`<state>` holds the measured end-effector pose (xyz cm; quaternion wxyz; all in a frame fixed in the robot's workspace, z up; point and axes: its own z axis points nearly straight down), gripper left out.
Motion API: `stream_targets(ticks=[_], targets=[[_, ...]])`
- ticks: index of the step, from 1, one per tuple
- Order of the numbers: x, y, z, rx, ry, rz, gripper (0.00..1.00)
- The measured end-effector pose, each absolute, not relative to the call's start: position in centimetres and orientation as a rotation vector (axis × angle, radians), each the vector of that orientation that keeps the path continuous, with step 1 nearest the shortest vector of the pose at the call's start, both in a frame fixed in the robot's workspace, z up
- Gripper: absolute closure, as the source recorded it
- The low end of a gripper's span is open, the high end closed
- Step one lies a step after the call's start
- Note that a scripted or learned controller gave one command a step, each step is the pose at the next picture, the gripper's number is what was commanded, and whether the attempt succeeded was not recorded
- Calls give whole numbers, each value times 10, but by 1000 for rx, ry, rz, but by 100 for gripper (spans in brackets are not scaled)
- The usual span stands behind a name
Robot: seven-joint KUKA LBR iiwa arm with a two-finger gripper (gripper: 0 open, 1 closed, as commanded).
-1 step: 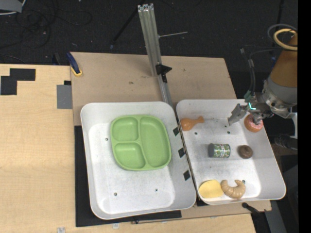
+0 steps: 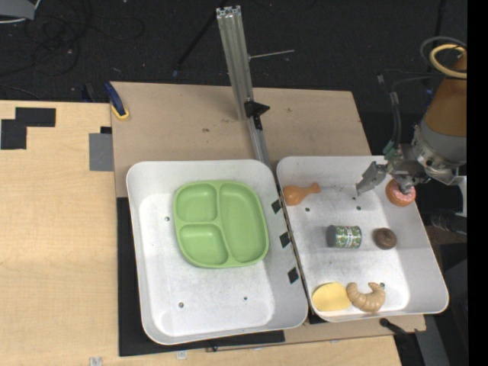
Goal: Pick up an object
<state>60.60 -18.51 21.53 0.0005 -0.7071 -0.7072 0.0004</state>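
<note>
Right now you have two white bins side by side on the bench, and the left bin [image 2: 152, 296] carries a green divided plate [image 2: 221, 224] lying flat near its middle. The right bin [image 2: 431, 280] holds all the small things you could pick.

Your arm [image 2: 446, 113] comes in from the right edge and hangs over the far right corner of that bin. The gripper [image 2: 387, 175] sits at its tip with the fingers spread apart and nothing between them. One grey finger [image 2: 371, 178] points down and left toward the bin floor.

Just beside the gripper, at the bin's right wall, you see an orange and pink ball [image 2: 401, 193]. A tan curled piece [image 2: 367, 296] lies at the near edge, touching a yellow round piece [image 2: 330, 297]. An orange pear-shaped toy [image 2: 300, 194] rests by the left wall. A green can [image 2: 345, 236] lies on its side mid-bin, and a small brown lump [image 2: 385, 239] sits near it on the right.
</note>
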Motion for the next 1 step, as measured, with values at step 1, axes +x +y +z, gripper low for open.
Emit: stream_targets(ticks=[1], targets=[[602,-185,171,-2217,-2218,6,0]])
